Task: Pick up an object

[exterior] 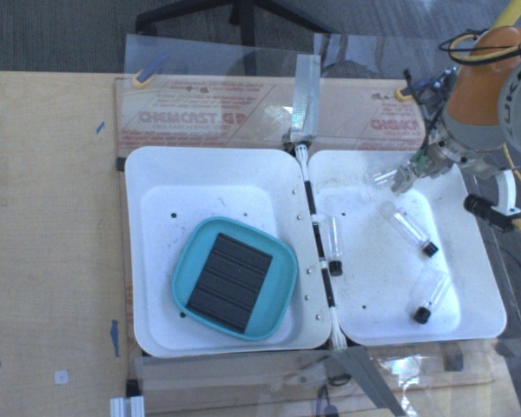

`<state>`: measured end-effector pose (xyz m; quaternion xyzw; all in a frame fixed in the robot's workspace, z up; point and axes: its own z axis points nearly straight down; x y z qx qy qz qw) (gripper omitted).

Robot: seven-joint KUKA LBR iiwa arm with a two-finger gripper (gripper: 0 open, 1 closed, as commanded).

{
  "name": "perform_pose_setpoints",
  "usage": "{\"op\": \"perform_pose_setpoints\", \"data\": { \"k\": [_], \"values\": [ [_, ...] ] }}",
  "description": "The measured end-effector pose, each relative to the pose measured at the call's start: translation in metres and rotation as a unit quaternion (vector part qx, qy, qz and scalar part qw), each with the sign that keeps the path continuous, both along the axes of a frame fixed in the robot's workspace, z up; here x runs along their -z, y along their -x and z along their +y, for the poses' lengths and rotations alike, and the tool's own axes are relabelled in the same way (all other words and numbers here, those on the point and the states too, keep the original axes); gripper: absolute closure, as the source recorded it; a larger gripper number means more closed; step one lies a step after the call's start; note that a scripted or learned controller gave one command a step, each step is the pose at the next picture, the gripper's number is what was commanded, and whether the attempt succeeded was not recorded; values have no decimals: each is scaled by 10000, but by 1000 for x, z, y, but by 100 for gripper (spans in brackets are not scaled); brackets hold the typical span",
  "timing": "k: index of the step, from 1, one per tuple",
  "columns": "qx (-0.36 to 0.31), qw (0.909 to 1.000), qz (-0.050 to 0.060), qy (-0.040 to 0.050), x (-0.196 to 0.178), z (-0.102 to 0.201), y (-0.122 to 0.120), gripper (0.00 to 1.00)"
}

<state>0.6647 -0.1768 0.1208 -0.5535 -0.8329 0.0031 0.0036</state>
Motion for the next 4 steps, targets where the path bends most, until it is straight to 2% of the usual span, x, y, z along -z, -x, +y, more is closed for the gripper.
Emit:
{"op": "perform_pose_setpoints", "data": {
  "k": [1,2,3,4],
  "values": [
    [-6,10000,-47,-2,-3,1,-3,0],
    [113,9999,-87,0,33,-5,55,0],
    [-286,9996,-22,7,34,4,-2,0],
    [-307,9995,-29,37,33,42,-1,0]
  ]
}}
